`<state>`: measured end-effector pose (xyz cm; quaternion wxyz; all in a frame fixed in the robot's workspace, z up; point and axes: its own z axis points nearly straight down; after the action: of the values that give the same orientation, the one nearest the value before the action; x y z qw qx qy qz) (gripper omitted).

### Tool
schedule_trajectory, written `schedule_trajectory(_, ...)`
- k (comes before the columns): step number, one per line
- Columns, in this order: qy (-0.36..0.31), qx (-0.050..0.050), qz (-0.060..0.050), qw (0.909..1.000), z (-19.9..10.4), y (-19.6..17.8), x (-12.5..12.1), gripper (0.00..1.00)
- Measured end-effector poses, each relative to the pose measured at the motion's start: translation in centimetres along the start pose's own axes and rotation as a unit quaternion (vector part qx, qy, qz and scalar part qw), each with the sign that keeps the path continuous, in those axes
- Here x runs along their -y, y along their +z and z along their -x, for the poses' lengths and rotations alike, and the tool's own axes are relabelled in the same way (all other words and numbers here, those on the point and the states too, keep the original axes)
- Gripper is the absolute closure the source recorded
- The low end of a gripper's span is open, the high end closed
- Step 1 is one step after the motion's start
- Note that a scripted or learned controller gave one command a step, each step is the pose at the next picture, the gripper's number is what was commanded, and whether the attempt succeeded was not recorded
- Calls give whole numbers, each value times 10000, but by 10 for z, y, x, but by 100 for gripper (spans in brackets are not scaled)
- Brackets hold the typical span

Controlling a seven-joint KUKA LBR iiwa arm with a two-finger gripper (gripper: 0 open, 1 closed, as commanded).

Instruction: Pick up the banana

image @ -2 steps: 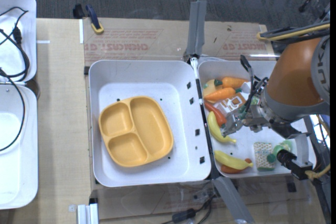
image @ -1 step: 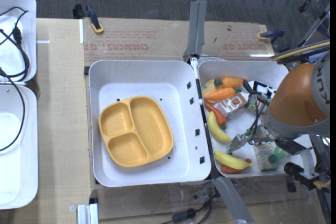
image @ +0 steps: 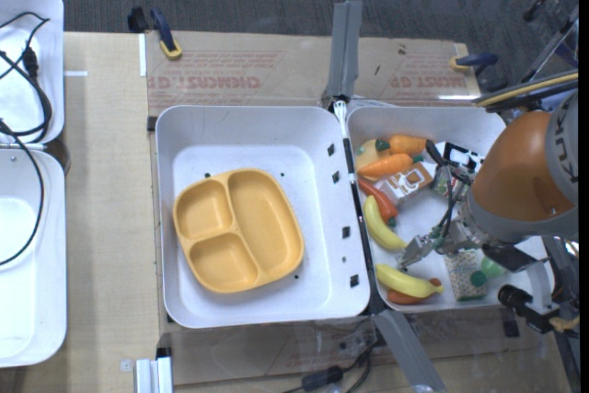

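Observation:
Two yellow bananas lie in the right bin (image: 368,126). One banana (image: 381,225) curves along the bin's left wall. The other banana (image: 408,282) lies near the front left corner, on top of a red item (image: 405,297). My gripper (image: 417,252) hangs low between the two bananas, just above the front one. Nothing shows as held in it. The arm with its orange band (image: 523,172) comes in from the right and hides the right part of the bin.
Two orange carrots (image: 394,155), a red pepper (image: 378,197), a brown-and-white packet (image: 410,184) and a green-dotted box (image: 467,275) crowd the right bin. The left bin (image: 175,143) holds a yellow divided plate (image: 239,230). A metal divider (image: 344,51) stands between the bins.

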<state>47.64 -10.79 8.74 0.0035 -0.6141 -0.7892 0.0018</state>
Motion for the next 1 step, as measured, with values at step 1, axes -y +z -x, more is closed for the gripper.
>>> schedule_trajectory(1, 0, 0, 0, 10000, 0, 0, 0, 0)
